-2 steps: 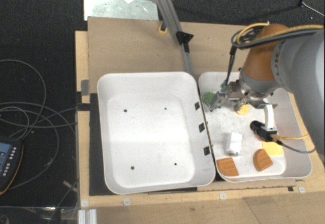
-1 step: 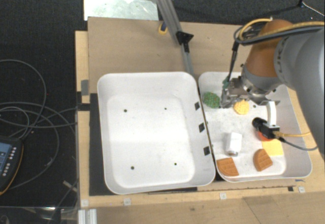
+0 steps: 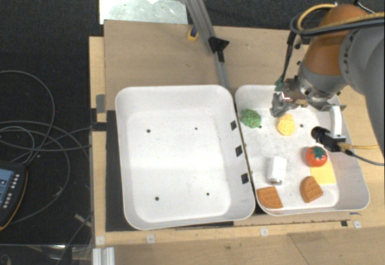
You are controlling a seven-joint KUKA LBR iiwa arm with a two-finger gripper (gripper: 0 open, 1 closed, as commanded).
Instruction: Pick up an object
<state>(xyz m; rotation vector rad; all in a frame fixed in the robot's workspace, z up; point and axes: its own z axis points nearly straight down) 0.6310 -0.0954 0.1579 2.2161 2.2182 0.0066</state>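
Two bins are set side by side on the desk (image 3: pixel 150 53) — the right bin (image 3: pixel 355 188) holds every item, the tool (image 3: pixel 280 104) poised over its far end.

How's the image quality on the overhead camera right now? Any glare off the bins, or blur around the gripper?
Camera view: lighting is even, with soft shadows. The left bin is bright but not blown out, its small dots still readable. The right bin toys are sharp enough to tell apart: green piece, yellow piece, tomato. The gripper is small and dark, its detail hard to resolve.
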